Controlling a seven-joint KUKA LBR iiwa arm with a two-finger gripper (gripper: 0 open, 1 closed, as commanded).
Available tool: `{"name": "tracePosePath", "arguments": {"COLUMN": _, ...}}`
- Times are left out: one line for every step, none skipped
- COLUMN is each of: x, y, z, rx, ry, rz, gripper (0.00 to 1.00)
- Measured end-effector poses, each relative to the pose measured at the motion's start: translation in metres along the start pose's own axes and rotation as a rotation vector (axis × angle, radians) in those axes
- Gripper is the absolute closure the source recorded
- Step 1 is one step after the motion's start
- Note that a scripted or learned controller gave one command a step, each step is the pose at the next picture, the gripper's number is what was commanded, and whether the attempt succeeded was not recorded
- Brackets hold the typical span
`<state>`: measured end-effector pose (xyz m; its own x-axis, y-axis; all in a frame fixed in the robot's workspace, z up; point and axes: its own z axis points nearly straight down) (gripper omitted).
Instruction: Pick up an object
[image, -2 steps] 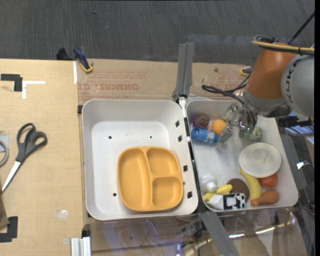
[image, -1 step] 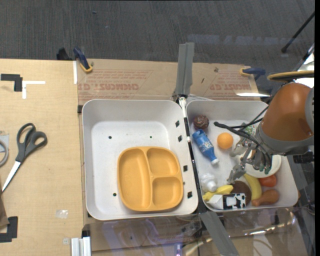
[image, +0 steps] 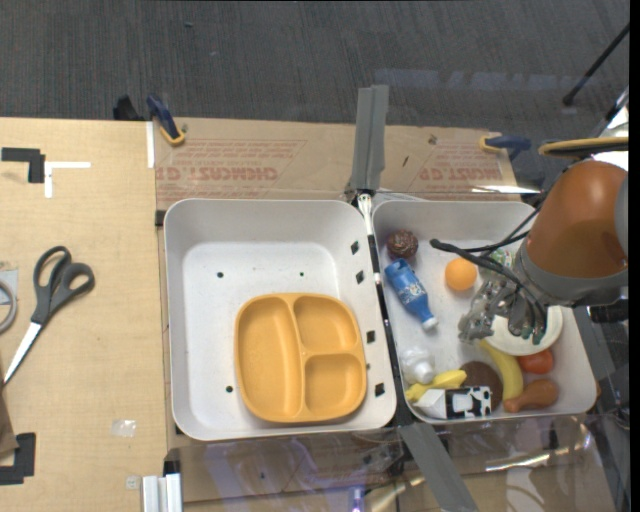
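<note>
Grey tool low in right bin, fingers apart, gripping nothing, beside banana.

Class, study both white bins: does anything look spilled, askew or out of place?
Nothing is spilled or broken. The small blue plastic bottle lies on its side in the crowded right bin, and the yellow three-compartment plastic tray sits slightly askew in the left bin.

Beside the gripper: an orange ball, a blue bottle, a yellow banana; far left, a yellow-orange tray.
</note>
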<state>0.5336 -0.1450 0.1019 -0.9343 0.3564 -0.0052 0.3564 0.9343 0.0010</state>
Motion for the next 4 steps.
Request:
{"name": "tracePosePath", "arguments": {"x": -0.072, "y": -0.022, "z": -0.104, "rx": 0.0, "ry": 0.0, "rz": -0.19, "gripper": 1.0}}
{"name": "tracePosePath", "arguments": {"x": -0.117, "y": 0.013, "z": -0.018, "rx": 0.0, "ry": -0.003, "rz": 0.137, "gripper": 1.0}}
{"name": "tracePosePath", "arguments": {"x": -0.094, "y": 0.06, "z": -0.015, "rx": 0.002, "ry": 0.003, "rz": 0.481, "gripper": 1.0}}
{"name": "tracePosePath", "arguments": {"x": -0.074, "y": 0.108, "z": -0.15, "rx": 0.001, "ry": 0.001, "rz": 0.468, "gripper": 1.0}}
